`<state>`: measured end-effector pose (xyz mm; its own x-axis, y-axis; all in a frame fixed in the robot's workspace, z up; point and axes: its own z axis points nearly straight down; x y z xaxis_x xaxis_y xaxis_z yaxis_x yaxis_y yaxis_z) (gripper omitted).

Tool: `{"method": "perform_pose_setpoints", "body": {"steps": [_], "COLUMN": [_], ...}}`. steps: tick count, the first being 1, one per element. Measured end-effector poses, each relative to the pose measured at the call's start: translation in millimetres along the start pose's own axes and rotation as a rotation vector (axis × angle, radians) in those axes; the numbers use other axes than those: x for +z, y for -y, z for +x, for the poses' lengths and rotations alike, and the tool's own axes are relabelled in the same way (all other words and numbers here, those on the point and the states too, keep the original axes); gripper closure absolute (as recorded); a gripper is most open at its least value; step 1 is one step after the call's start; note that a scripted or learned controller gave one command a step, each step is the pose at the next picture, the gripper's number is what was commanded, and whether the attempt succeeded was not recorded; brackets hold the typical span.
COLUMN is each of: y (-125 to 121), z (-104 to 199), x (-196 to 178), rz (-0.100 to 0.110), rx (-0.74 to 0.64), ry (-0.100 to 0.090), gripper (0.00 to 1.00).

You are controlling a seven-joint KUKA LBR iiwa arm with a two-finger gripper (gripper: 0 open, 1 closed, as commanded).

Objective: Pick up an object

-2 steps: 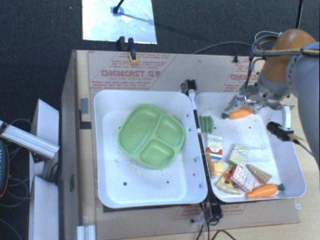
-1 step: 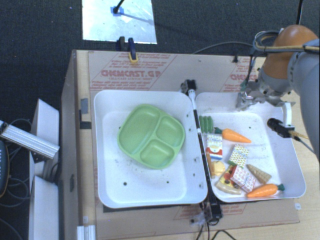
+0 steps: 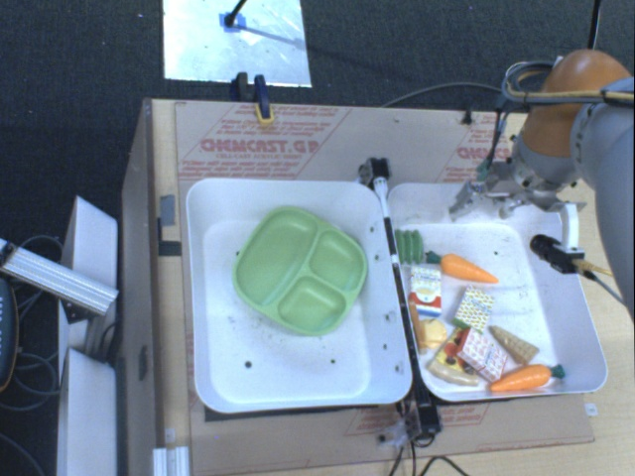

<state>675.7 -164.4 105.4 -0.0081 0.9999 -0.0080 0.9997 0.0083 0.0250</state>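
Gripper [image 3: 493, 194] near right bin's [image 3: 585, 335] far edge, apparently spread wide, holding nothing; carrot [image 3: 466, 268] just nearward, long axis across bin.

floor: dark carpet [image 3: 69, 67] | shiny metal sheet [image 3: 236, 26] top | bench: brown board [image 3: 298, 137]

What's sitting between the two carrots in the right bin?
In the camera view, a patterned packet and a cone-shaped wedge lie between the upper carrot and the lower carrot.
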Motion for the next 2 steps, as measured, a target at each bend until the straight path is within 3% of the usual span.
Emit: {"method": "perform_pose_setpoints", "body": {"steps": [1, 2], "y": [52, 19], "z": [63, 29], "x": [20, 20], "rz": [0.025, 0.022], "rx": [0.004, 0.007], "ry": [-0.009, -0.007], "gripper": [0.00, 0.00]}}
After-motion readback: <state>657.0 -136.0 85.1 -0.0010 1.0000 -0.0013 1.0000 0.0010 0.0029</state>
